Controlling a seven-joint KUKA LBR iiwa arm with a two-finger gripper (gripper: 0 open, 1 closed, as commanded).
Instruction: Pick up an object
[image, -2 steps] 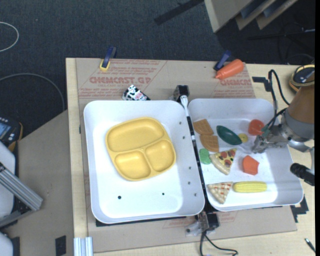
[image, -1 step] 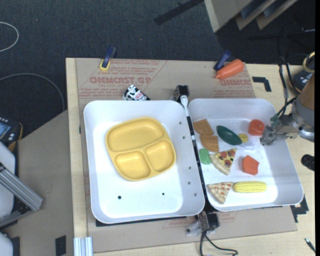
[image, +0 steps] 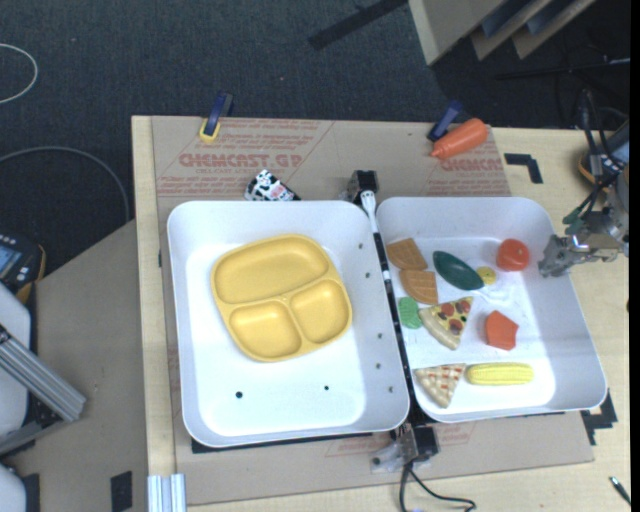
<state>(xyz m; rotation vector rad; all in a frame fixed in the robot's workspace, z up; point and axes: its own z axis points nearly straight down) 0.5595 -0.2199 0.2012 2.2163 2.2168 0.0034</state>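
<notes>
You see the gripper (image: 563, 252) at the right bin's (image: 570, 330) far right rim, near the tomato (image: 513, 254); whether its jaws are released or clenched you cannot tell

My gripper (image: 562, 255) hung at the right bin's (image: 575, 330) right rim. Divided plate (image: 280, 295) sat in left bin (image: 200, 390); toy foods (image: 455, 320) lay in right bin.
</notes>
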